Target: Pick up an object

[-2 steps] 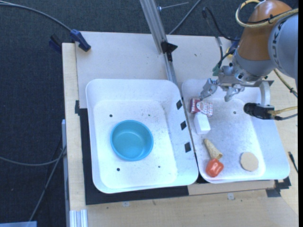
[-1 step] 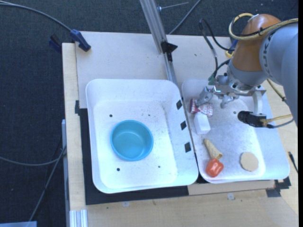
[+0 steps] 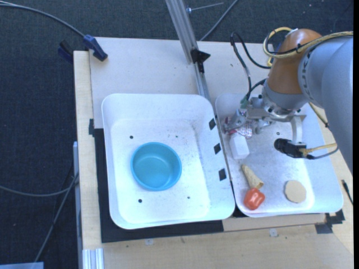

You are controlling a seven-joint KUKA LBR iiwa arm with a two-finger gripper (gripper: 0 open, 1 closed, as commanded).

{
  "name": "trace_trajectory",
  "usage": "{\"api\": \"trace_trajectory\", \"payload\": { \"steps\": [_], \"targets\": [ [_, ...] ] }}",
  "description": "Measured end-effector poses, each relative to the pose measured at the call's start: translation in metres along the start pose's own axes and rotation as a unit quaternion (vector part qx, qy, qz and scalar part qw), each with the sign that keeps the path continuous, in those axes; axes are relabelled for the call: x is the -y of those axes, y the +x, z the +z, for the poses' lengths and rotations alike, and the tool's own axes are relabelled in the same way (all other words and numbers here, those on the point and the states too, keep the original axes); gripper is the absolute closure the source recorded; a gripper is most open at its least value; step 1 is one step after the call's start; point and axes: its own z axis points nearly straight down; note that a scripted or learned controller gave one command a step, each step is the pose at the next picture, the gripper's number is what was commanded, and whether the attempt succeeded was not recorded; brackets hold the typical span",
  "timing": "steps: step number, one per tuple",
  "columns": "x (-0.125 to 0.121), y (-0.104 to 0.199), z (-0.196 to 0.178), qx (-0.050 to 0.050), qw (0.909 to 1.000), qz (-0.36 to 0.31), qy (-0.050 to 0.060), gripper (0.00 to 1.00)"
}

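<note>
Here, hand (image 3: 238, 129) low in right bin (image 3: 325, 192) over white block (image 3: 239, 147); finger state unclear.

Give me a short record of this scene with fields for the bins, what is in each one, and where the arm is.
left bin: shallow white bin holding a round blue plastic bowl
right bin: shallow white bin holding a tan cone-shaped piece, a small red-orange object, a round tan disc and a small white block
arm: grey arm with orange band reaching over the right bin's far end
tool: low over the right bin's upper left, close above the white block
task state: no item seen lifted
</note>
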Motion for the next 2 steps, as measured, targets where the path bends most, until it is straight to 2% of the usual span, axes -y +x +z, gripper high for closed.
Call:
{"api": "trace_trajectory", "payload": {
  "steps": [1, 2],
  "targets": [
    [-0.002, -0.004, -0.019, 0.003, 1.0, 0.001, -0.006, 1.0],
    [-0.013, 0.002, -0.073, 0.002, 1.0, -0.002, -0.008, 1.0]
  ]
}}
